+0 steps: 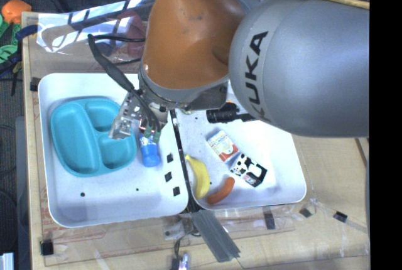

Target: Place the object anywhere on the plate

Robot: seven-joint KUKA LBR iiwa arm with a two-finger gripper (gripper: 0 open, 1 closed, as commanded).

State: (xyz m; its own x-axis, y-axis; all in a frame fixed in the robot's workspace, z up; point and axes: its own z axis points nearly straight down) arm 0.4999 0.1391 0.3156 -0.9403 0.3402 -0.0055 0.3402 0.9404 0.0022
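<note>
A teal plate [81,134] with compartments lies in the left bin [94,206]. A small blue cylinder-like object [149,153] stands by the plate's right edge, close to the divider between the bins. My gripper [130,123] hangs over the plate's right rim, just up and left of the blue object. The arm's orange band and grey wrist hide the top of the gripper, and I cannot tell whether the blue object touches it.
The right bin [286,196] holds a yellow banana [200,178], a reddish sausage [221,191], a small red-and-white carton [222,145] and a black-and-white item [249,171]. A black cable [110,68] runs over the back of the left bin.
</note>
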